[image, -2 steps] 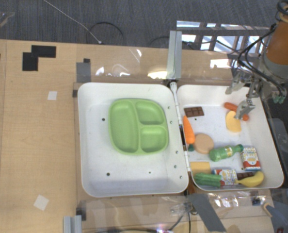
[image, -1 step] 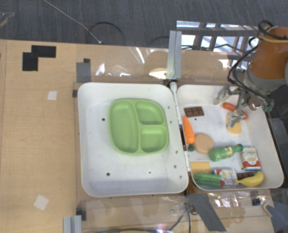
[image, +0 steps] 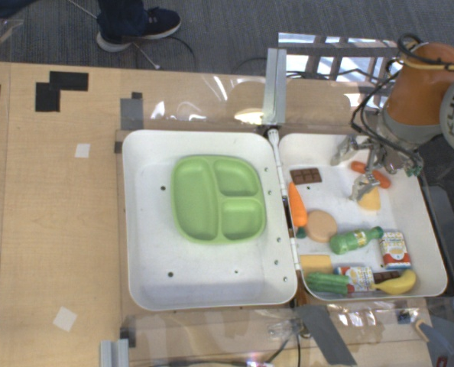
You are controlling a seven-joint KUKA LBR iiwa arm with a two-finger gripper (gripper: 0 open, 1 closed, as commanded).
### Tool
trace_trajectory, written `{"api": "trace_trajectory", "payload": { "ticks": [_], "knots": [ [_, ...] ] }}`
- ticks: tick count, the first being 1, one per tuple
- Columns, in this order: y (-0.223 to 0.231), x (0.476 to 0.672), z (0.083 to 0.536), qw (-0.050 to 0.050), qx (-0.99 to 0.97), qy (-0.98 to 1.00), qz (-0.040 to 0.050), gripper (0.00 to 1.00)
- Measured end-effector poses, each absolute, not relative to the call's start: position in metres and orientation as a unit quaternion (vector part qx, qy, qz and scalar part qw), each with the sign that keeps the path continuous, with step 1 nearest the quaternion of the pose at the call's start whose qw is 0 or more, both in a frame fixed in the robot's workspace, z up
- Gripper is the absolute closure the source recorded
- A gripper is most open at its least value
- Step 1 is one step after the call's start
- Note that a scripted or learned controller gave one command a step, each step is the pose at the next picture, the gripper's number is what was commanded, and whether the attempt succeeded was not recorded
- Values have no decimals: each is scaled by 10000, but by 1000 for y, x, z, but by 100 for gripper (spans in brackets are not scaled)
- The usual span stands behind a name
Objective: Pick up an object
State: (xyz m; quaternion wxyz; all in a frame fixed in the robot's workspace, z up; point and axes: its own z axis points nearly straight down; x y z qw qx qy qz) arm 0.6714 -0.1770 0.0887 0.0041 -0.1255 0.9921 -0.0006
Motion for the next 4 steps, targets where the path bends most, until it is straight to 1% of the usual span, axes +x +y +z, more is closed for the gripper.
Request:
{"api": "trace_trajectory", "payload": {
  "ticks": [1,2,3,4],
  "knots": [
    [-206,664,90,63,-1432,9897,-21,0],
    [-172,671,88,38,-1307,9914,-1,0],
    [-208,639,88,48,-1351,9908,-18,0],
    [-204,645,104,131,-1380,9903,-35,100]
  ]
}}
